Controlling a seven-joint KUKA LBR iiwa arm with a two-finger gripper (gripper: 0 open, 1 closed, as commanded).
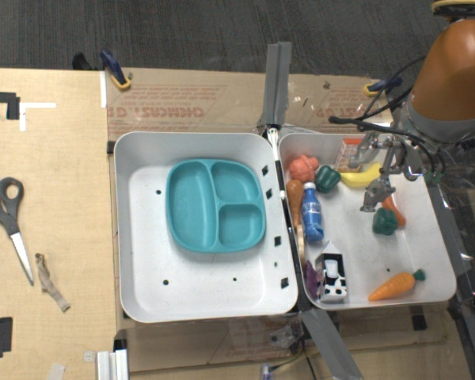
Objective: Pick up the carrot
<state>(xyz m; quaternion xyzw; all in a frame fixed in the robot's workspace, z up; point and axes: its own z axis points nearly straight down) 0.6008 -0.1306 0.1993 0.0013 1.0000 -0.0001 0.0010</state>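
- Nearest the camera, at the front edge of the right bin point(427, 291), lies the carrot point(394, 285): orange body, green tuft at its right end.
- Carrot's long axis runs roughly left-right, tilted a little, tuft end higher in the view and the pointed end toward the bin's front-left. It rests flat on the bin floor, close to the front wall, nothing touching it.
- My claw point(374, 198) hangs over the back half of the same bin, beside the banana point(359, 177) and just above a green-and-orange vegetable point(387, 220). Whether it is open or closed I cannot tell from this angle; nothing is visibly held in it.
- Key relation: the carrot lies toward the camera from my claw and slightly to the right, well apart, with the green vegetable between. My judgement: I need to travel forward along the bin, then turn the wrist so as to close across the carrot's short width, not along its length.
- One arm only, so no question of which is nearer.
- Other contents in the right bin: a blue bottle point(312, 217) against the left wall, its label too small to read; a black-and-white carton point(332, 279) at front left, print unreadable.
- Left bin point(142, 291) carries a teal divided plate point(217, 205).
- Writing: mirrored red lettering on the cardboard point(182, 109) behind the bins, not legible enough to copy.
- Scissors point(8, 220) lie on the counter point(55, 172) far left.
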